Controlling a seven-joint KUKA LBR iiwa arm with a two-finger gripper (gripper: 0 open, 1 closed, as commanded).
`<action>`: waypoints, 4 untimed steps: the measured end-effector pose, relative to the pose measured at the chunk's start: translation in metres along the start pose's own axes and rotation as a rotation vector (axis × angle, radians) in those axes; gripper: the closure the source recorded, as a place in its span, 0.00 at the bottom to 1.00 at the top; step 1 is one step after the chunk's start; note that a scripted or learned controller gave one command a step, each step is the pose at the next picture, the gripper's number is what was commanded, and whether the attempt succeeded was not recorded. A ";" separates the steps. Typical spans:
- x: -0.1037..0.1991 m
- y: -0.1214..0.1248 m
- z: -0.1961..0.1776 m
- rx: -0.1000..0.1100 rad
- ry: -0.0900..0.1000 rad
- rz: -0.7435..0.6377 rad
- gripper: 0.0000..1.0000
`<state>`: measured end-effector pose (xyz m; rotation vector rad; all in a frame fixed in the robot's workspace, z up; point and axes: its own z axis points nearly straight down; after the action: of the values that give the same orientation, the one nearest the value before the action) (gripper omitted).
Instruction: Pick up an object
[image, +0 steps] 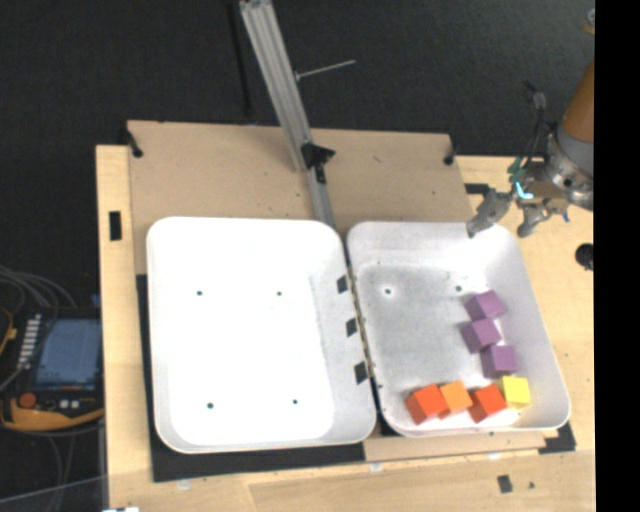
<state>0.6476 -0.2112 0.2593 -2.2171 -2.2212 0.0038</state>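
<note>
The right bin (420, 250) holds several small blocks along its right and front sides. Three purple blocks (487, 305) run down the right side, with a yellow block (515, 389) below them. Along the front wall lie orange-red blocks (429, 402), a lighter orange one (457, 396) and a red one (488, 401). My gripper (508, 216) hovers over the bin's back right corner, well away from the blocks. Its two grey fingers (487, 213) are spread apart with nothing between them.
The left bin (170, 300) lies beside the right one, with black clips at the seam. A slanted metal rail (285, 90) rises behind the bins. A control pendant (60, 360) with cables sits off the bench at left.
</note>
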 end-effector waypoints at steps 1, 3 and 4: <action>-0.001 0.001 -0.003 -0.004 -0.004 -0.003 0.00; -0.002 -0.006 0.100 -0.001 -0.002 0.003 0.00; 0.002 -0.009 0.161 0.000 -0.001 0.002 0.00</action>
<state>0.6380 -0.2090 0.0986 -2.2204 -2.2196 0.0053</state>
